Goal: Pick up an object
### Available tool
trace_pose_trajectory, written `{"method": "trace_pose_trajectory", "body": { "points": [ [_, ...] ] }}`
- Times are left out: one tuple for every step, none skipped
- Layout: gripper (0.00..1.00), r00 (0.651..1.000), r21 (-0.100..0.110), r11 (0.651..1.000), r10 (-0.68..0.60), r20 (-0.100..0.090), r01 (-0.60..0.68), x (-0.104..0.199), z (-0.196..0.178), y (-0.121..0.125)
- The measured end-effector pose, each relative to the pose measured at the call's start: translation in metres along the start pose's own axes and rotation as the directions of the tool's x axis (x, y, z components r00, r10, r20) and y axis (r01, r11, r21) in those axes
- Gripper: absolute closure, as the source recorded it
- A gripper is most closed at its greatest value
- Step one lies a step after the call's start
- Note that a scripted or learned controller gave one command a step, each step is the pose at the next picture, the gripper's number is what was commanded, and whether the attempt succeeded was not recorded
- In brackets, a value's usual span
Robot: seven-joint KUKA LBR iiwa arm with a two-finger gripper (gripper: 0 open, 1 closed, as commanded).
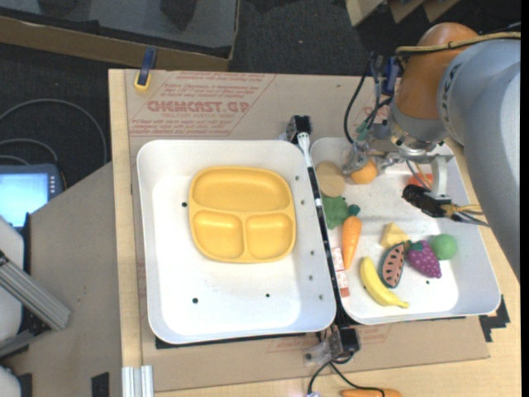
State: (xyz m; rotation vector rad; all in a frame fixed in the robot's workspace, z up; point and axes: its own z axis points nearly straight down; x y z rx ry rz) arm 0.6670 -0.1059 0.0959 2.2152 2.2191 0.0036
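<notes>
You see two white bins on the tabletop (207, 106). The left bin (165, 246) holds a yellow divided plate (242, 213). In the right bin (471, 292) your gripper (364, 162) hangs low at the far left corner, right over a small orange fruit (363, 173), with a tan round piece (331, 179) just beside it. Nearer you lie a carrot (350, 238), a banana (380, 286), a watermelon slice (392, 265), purple grapes (424, 259) and a green ball (445, 246).

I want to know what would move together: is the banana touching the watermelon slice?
Touching. The camera view shows the watermelon slice lying against the upper side of the banana, with no white bin floor between them.
</notes>
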Motion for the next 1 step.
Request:
{"method": "trace_pose_trajectory", "body": {
  "points": [
    [1.00,1.000,0.005,1.000,-0.002,-0.007,0.002,0.0567,-0.0952,-0.0823]
  ]
}}
